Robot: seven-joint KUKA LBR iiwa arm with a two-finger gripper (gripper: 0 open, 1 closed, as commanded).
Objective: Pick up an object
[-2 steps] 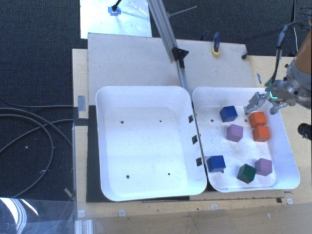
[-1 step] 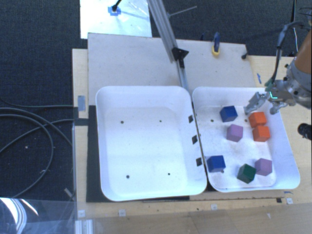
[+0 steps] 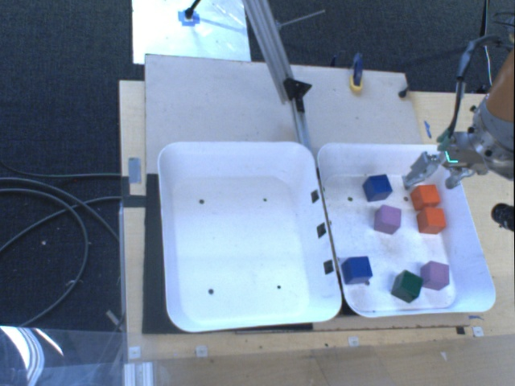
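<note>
Blocks lie scattered through the right shallow white plastic bin (image 3: 471, 296), all below or to the left of the two-finger metal pincer (image 3: 435, 170), which hangs over that bin's upper right part with its fingers spread apart and nothing between them. Nearest is the upper orange cube (image 3: 425, 195), just below the fingertips and apart from them; the second orange cube (image 3: 431, 219) sits touching it on its lower side. To the pincer's lower left stands the upper blue cube (image 3: 376, 187), near the fingers, and beneath that the light purple cube (image 3: 387, 219). Farther down the bin lie the second purple cube (image 3: 434, 274), the dark green cube (image 3: 407, 285) just beside it, and the lower blue cube (image 3: 356, 269), well apart from the pincer near the bin's left wall. No block stands between the fingers and the orange pair. Well to the pincer's left lies the left white plastic bin (image 3: 173, 240), and a slanted grey metal pole (image 3: 269, 39) crosses the bench beyond both bins.
</note>
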